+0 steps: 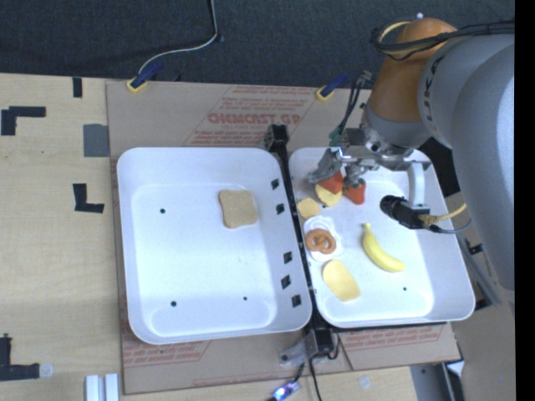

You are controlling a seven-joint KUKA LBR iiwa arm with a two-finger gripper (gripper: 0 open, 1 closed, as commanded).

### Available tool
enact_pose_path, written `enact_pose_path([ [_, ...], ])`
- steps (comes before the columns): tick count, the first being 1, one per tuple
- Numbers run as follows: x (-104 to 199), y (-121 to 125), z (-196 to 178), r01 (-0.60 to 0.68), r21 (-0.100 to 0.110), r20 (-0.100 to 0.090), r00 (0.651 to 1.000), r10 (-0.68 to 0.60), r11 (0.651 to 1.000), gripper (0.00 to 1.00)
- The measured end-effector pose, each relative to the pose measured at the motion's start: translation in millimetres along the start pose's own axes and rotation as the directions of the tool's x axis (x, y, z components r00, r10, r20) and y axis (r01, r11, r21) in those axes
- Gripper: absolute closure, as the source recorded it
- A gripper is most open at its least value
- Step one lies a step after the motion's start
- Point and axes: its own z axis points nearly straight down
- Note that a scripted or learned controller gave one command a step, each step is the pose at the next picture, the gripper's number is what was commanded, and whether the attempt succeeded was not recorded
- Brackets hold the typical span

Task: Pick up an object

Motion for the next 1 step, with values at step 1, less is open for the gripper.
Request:
enact_pose_path([
  [1,68.6,45.8,5.7,-0.002,0.006,-0.001,1.0,0.002,1.0,1.0],
])
